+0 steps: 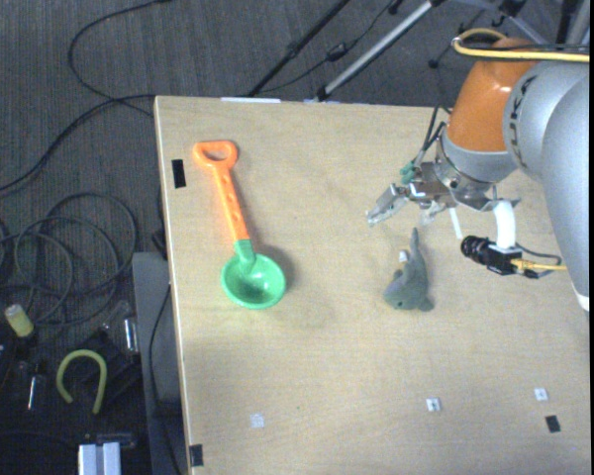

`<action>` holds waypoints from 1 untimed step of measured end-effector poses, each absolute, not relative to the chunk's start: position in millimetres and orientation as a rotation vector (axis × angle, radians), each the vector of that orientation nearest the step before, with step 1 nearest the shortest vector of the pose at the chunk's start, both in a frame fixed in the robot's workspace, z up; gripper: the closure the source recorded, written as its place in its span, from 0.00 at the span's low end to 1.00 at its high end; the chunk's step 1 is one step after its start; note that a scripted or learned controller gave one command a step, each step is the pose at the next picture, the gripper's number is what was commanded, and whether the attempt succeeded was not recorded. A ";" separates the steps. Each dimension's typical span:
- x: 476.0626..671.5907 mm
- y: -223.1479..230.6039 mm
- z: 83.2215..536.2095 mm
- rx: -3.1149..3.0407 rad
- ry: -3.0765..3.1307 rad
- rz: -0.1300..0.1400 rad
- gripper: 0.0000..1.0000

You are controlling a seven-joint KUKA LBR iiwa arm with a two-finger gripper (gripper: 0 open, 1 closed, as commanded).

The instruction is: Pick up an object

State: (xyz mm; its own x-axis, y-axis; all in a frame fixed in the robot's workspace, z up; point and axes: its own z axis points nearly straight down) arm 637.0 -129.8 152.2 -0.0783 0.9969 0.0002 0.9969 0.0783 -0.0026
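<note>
Robot fingers (394, 206) seemingly spread, holding nothing, above a tan tabletop (327, 384). Just below: small grey toy (410, 283) (possibly a shark). Far left: orange-handled green scoop (242, 237).

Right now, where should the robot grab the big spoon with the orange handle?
Best by the orange handle, around its middle, coming straight down from above. The spoon lies flat on the bench, and the handle is long, straight and narrow, so the fingers could probably close across its width. The green bowl looks too wide and round.

Black cables (49, 240) and a yellow-green U-shaped piece (81, 376) lie on the dark floor (69, 67).
</note>
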 end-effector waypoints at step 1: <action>658.1 -136.6 83.4 -1.990 -2.430 0.004 0.00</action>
